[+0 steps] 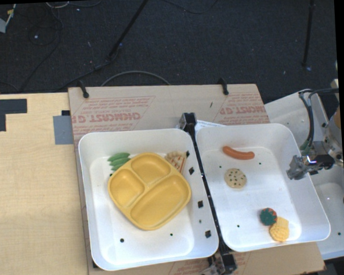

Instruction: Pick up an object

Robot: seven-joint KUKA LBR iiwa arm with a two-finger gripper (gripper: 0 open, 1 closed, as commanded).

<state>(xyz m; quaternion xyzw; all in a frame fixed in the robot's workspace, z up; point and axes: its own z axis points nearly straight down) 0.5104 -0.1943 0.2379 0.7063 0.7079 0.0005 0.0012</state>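
Where the right bin [304, 155] lies, sausage [238, 153] lengthwise left-right

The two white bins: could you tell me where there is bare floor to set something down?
Right bin: free patch in the middle, between the cookie and the green-and-yellow toys, also the near-left corner. Left bin: crowded by the yellow tray; bare strip along its near edge. The gripper is at the right bin's right rim.

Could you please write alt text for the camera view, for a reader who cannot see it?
The gripper sits at the right bin's right rim, apart from its hot dog, cookie and two small toys. The left bin holds a yellow divided plate.
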